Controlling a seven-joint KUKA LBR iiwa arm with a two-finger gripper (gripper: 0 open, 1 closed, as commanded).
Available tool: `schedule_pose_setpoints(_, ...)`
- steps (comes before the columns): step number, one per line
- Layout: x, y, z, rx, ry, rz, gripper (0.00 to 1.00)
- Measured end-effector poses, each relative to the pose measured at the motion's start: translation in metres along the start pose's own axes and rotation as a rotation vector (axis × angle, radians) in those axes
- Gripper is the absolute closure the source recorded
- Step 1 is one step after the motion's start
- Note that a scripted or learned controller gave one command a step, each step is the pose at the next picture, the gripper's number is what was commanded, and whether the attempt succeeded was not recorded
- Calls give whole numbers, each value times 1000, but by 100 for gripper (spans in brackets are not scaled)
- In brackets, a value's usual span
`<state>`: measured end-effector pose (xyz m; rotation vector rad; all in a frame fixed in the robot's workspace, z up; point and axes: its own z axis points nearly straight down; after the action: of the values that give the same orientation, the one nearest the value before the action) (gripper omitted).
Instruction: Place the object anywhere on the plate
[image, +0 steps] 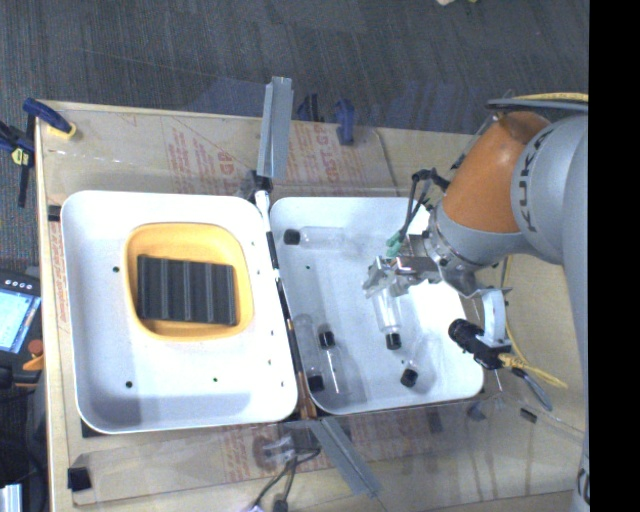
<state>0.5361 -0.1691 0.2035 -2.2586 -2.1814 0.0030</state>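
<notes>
Pincer: the pincer (385, 283) sits low in the right bin (350, 225), tips over the upper end of a clear vial (388, 322); whether they stand apart or together, I cannot tell.
Object: clear vial with a dark cap, lying flat on the bin floor near the middle, just below the pincer. No sign that it is lifted.
Step in hand: looks like the grab. Best done by straddling the vial across its narrow width, closing squarely so it doesn't roll, then lifting straight before crossing left.
Right bin: several other clear vials with dark caps — one by the top-left corner (312, 238), two near the left wall (326, 352), one toward the bottom right (412, 368).
Left bin: the left bin (90, 300) holds a yellow plate (150, 245) carrying a dark ribbed rack (187, 290).
Desk: the desk (150, 140) bears both bins side by side.
</notes>
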Motion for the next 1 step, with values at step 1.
schedule_pose_setpoints(1,44,45,-9,-3,0,-241,100)
